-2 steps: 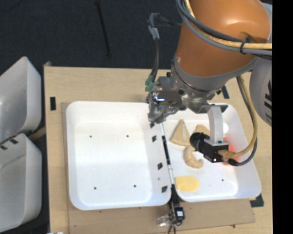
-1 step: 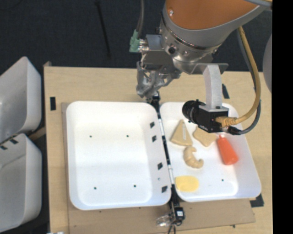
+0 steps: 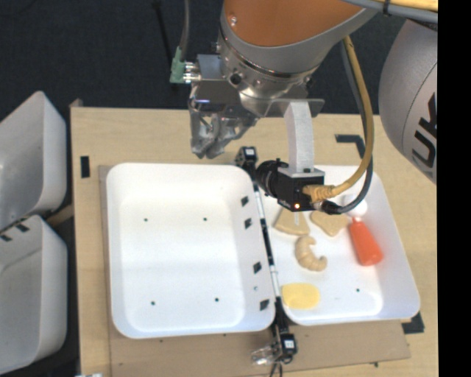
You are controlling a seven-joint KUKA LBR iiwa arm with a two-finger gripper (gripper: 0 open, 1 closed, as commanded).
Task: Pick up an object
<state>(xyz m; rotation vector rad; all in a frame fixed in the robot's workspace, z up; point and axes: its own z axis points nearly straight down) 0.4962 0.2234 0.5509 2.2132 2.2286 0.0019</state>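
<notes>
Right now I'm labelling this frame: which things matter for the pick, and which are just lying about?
For the job: hand, croissant, orange toy with white tip, yellow oval piece, tan bread-like piece, second tan piece, right bin.
Lying about: left bin, wooden board.

The grey arm (image 3: 412,96) is extended in from the right, the orange band (image 3: 287,18) is seen above the wrist (image 3: 268,74), and the gripper (image 3: 212,141) is held pointing downward, blurred.
</notes>
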